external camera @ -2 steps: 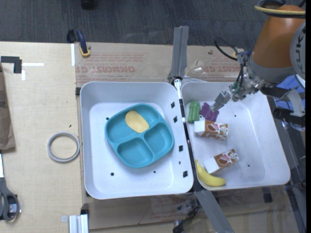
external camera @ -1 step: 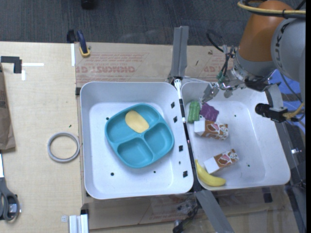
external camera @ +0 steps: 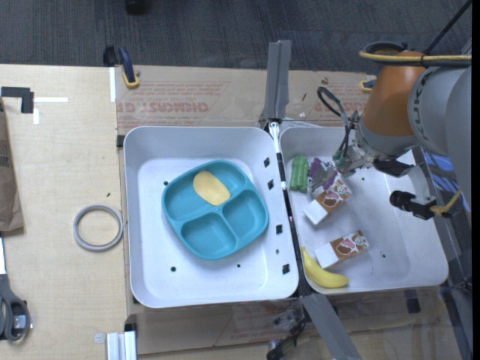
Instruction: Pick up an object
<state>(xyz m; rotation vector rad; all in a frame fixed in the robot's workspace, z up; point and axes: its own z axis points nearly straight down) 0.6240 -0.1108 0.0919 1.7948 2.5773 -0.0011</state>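
- carton (external camera: 330, 199), small, brown and white, lies tilted in the right bin (external camera: 420, 265), near that bin's upper left, with its upper end just below the gripper (external camera: 328, 174).
- gripper, dark, reaches down into the right bin from the grey arm (external camera: 439, 103) with its orange band (external camera: 390, 88); whether it is spread or pinching cannot be told from this view, and no object is clearly seen between its parts.
- green object (external camera: 299, 174) lies upright along the right bin's left wall, just left of the gripper.
- second carton (external camera: 343, 248), also brown and white, lies lower in the same bin, apart from the gripper.
- banana (external camera: 324, 274), yellow, lies at the bin's lower left corner, just beside the second carton.
- left bin (external camera: 150, 276) holds a blue divided plate (external camera: 217, 216); a yellow object (external camera: 212, 187) rests in the plate's upper compartment.
- grey ring (external camera: 98, 226) lies on the bench (external camera: 60, 163), left of the left bin.
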